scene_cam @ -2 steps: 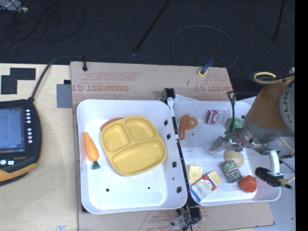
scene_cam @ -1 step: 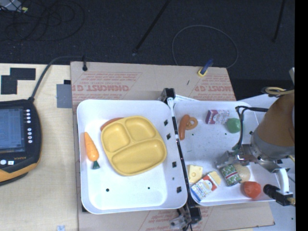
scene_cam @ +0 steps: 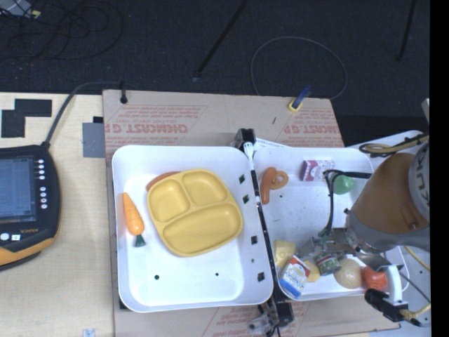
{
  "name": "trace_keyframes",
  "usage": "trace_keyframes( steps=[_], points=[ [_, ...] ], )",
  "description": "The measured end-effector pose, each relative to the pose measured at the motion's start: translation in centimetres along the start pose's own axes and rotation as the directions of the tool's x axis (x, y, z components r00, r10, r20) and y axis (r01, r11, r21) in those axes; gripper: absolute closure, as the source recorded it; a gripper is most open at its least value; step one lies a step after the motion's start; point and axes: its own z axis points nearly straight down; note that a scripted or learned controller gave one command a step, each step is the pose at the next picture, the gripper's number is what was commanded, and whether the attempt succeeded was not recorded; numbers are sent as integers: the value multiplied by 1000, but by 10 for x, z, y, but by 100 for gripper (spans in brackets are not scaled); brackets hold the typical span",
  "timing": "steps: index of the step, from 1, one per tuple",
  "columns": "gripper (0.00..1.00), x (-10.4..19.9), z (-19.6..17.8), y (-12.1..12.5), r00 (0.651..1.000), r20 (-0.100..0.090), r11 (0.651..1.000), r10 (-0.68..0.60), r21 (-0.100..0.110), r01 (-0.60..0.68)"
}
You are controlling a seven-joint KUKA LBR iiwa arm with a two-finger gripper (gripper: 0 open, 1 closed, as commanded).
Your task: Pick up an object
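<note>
My gripper is low in the right bin, near its front, under the arm's orange band. It hangs over a cluster of small items: a yellow wedge, a round white packet with a red and blue label, a small green and red item right at the gripper, a beige potato-like lump and a red piece. Whether anything is held is not visible.
Farther back in the right bin lie an orange tool, a small purple and white box and a green ball. The left bin holds a yellow divided plate and a carrot. A teach pendant sits left.
</note>
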Motion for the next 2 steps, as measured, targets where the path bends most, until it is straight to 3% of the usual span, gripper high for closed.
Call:
trace_keyframes(
  steps=[1,2],
  points=[
    [100,-2,-11,1,1000,-2,1000,6,1,-6],
    [100,106,-104,37,1000,-1,1000,-10,-6,10]
  ],
)
